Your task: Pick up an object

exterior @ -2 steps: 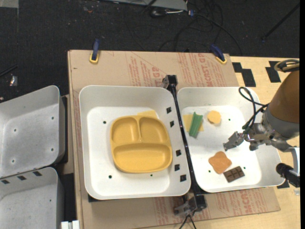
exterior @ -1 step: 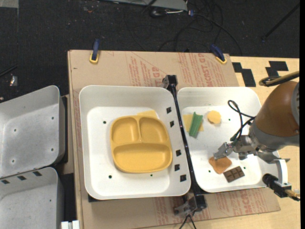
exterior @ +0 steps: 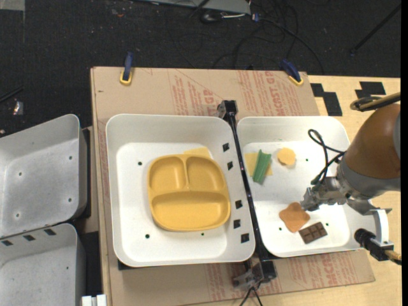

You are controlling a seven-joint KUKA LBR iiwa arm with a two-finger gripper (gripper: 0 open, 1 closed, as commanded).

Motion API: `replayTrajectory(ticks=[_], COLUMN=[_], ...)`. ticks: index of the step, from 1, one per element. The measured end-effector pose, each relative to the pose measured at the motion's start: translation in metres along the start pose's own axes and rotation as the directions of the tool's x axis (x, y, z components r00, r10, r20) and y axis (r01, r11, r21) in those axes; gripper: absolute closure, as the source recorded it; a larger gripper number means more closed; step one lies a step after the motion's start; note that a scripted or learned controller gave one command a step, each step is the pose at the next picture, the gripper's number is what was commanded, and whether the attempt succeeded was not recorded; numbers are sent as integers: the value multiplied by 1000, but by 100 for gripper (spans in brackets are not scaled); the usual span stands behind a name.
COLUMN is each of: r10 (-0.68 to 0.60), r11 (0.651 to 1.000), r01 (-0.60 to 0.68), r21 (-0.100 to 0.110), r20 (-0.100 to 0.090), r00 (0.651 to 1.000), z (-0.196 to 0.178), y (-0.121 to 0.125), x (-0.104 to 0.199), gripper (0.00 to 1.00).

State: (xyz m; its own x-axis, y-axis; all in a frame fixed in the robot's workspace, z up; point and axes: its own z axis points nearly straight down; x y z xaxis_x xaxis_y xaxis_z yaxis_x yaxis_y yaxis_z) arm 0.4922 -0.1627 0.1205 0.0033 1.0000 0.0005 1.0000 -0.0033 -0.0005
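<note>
Hand [exterior: 312,199] above flat tan toast-shaped piece [exterior: 294,218], right bin [exterior: 331,132]; grip state unclear.

even overhead light, soft shadows, mild glare on white bins [exterior: 127,139].

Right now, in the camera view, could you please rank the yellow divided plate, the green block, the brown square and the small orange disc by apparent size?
1. yellow divided plate
2. green block
3. brown square and small orange disc: these look too alike to rank.
</note>
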Motion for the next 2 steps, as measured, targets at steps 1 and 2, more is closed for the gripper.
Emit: replayTrajectory(ticks=[1, 2], r10=[-6, -7], r11=[1000, 1000], r01=[6, 7], r21=[-6, -6], r20=[2, 2], r00=[1000, 1000], z=[-63, -107], y=[1, 5], x=[1, 6], gripper=[100, 100])
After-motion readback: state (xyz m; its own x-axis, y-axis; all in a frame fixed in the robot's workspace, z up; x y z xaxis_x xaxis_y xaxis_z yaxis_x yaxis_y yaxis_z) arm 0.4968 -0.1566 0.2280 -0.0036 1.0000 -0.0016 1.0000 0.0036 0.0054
